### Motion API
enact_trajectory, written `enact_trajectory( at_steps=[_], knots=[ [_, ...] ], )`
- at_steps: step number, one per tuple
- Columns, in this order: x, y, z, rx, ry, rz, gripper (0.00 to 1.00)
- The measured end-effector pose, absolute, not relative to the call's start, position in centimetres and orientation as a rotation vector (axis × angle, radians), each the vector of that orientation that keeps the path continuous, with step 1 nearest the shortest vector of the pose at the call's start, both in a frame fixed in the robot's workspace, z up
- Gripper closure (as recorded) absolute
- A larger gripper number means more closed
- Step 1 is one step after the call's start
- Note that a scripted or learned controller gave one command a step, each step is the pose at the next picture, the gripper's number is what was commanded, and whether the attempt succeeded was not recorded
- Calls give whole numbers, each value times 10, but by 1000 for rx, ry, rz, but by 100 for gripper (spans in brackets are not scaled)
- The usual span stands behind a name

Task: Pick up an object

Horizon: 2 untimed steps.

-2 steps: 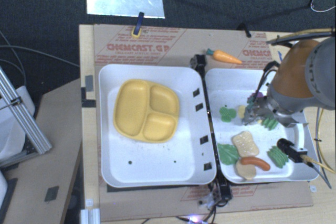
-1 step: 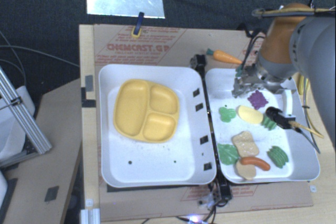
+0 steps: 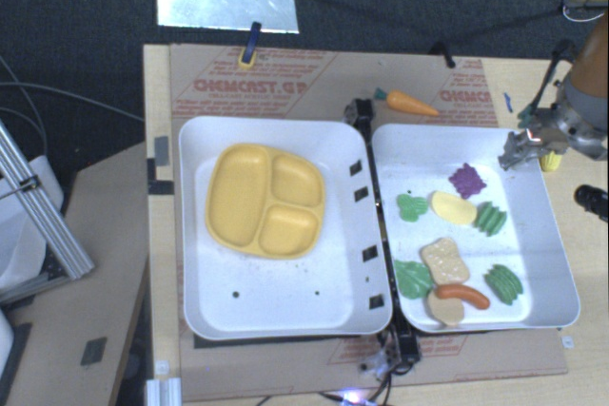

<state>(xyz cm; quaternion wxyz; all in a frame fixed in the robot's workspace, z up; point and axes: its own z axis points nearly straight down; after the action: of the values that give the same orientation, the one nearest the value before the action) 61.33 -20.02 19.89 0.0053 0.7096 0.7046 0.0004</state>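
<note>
We see the bench (image 3: 314,76) carrying two shallow white bins side by side. The left bin (image 3: 276,319) holds a yellow divided tray (image 3: 265,200) lying flat, with three compartments.

The right bin (image 3: 552,280) holds the toy food. Near its upper middle lies a purple grape cluster (image 3: 466,178). Just below it a yellow piece (image 3: 453,208) lies between a small green leafy piece (image 3: 411,206) on its left and a ribbed green piece (image 3: 491,220) on its right. Lower down, a tan cracker (image 3: 442,260) sits beside a larger green leaf (image 3: 413,279), and a red sausage (image 3: 462,296) lies across a round tan piece (image 3: 442,309) at the bin's near edge. Another green pod-like piece (image 3: 503,282) rests to the right of these.

An orange carrot (image 3: 407,103) lies on the bench outside the bins, beyond the right bin's far rim.

The gripper (image 3: 519,150) hangs over the right bin's far right corner, well apart from the food, with nothing seen between its fingers; we cannot tell how far they are spread.
</note>
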Motion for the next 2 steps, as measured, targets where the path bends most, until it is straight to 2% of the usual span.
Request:
enact_trajectory(
  at_steps=[1, 2],
  knots=[
    [603, -125, 218, 2210, 2229, 4, 100],
    [536, -201, 221, 2229, 2212, -5, 100]
  ],
)
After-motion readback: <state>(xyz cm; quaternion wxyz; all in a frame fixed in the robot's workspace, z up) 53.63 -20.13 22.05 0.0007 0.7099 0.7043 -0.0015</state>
